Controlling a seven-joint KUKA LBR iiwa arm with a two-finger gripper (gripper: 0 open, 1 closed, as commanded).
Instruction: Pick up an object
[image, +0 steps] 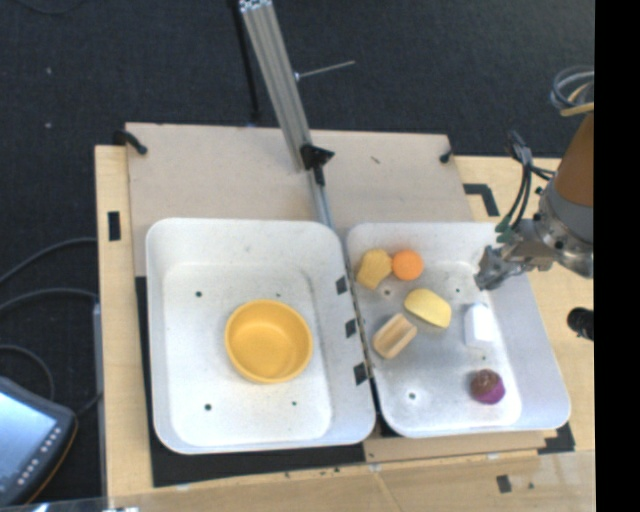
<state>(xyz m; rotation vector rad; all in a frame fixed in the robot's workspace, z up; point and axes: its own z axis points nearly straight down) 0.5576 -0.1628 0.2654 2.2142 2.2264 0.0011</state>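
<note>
In the camera view, two shallow white bins sit side by side on a tan bench (115, 320). The left bin (180, 400) holds a yellow bowl (267, 341), upright near its middle. The right bin (540, 390) holds six small things: a yellow lumpy fruit-like piece (373, 268) at the far left with an orange ball (407, 265) just beside it on the right, a pale yellow lemon-like piece (428, 307) nearer the middle, a tan bread-like block (394, 335) just near-left of that, a small white object (479, 325) towards the right, and a dark purple round fruit, perhaps a plum or onion (487, 386), at the near right.

The arm (572, 190) comes in from the right, and its gripper (490, 270) hangs over the far right part of the right bin, just beyond the white object. Nothing is visible between its fingers; whether they are wide or narrow cannot be told, since the tip is small and blurred.
</note>
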